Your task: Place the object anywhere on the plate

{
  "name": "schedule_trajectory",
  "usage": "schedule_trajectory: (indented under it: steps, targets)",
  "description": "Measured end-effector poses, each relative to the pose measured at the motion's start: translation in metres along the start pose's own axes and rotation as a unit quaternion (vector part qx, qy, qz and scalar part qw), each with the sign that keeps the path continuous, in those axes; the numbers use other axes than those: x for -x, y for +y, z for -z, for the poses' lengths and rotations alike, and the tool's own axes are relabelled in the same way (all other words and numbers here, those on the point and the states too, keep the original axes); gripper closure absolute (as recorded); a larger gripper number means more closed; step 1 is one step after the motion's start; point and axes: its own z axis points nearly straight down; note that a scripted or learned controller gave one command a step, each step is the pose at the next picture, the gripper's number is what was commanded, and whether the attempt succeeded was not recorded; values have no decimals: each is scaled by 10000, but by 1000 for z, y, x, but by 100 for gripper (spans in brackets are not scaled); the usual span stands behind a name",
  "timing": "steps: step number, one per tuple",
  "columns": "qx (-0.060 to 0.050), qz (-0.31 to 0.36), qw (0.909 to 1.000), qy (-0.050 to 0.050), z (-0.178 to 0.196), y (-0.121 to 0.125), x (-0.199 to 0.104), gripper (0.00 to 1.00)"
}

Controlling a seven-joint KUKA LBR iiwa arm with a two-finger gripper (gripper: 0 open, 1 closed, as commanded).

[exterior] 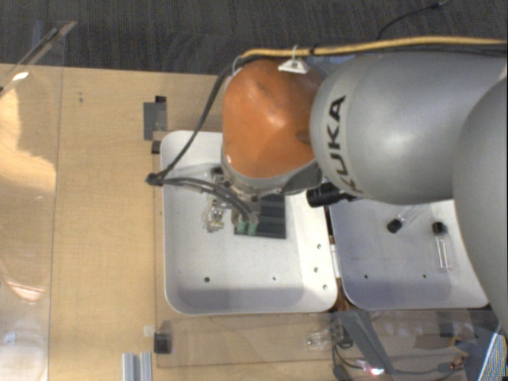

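Camera view, landmark: the left bin [190, 288], one of two shallow white bins on the wooden tabletop [95, 213]; every place below is given relative to it.

Camera view, my arm: I reach in from the right, my orange band [266, 117] hanging over the left bin's far half and my grey body covering much of the right bin [413, 288] beside it.

Camera view, my pincer: my pincer [230, 213] sits low over the middle of the left bin, under the orange band. Cables and my own wrist crowd it, so I cannot tell how far apart it stands or whether it has hold of anything.

Camera view, dark item: a dark, flat rectangular thing [272, 217] lies on the left bin's floor, just right of my pincer. Whether this is the object, the plate, or neither, I cannot tell.

Camera view, small items: a small dark piece [394, 226] and a clear tube-like piece [441, 252] lie in the right bin, well apart from the left bin's centre.

Camera view, the object: I cannot pick it out with certainty; my best guess puts it at or under my pincer, in the middle of the left bin.

Progress: in my judgement nothing shows as placed. Left to do: secure the object, carry it to the plate, set it down.
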Motion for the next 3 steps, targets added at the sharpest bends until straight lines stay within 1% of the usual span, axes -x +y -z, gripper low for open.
schedule_trajectory:
  steps: [1,2,3]
  targets:
    - [12,2040,9790,-23,137,23,25,100]
    - [8,348,9994,-24,190,22,92,100]
    - [-7,-324,9995,16,-8,30,77,100]
